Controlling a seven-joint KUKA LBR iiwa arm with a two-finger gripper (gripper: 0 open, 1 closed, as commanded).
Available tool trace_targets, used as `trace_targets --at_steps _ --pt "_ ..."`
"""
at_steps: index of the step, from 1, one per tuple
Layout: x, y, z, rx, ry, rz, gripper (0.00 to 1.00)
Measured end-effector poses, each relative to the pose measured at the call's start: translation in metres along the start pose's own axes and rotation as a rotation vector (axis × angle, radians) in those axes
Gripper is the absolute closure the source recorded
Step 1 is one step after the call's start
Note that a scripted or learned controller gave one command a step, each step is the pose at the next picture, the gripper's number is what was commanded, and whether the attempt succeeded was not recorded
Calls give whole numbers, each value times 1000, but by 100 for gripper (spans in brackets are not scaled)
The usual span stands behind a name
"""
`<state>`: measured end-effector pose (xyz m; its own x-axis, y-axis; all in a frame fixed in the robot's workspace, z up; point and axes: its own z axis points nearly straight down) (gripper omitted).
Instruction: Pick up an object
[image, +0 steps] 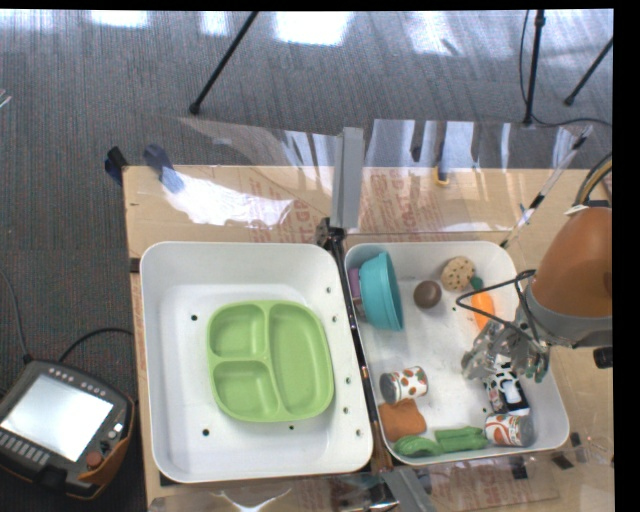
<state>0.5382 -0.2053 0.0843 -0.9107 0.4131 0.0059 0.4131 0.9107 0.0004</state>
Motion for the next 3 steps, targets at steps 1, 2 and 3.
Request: trace_targets --at_steps 1,2,3 --pt "0 0 0 0 -1 -1 0" --pt "-65 24 -2 -2 -5 70 0" --pt "-22 11 -1 -1 -3 165 0"
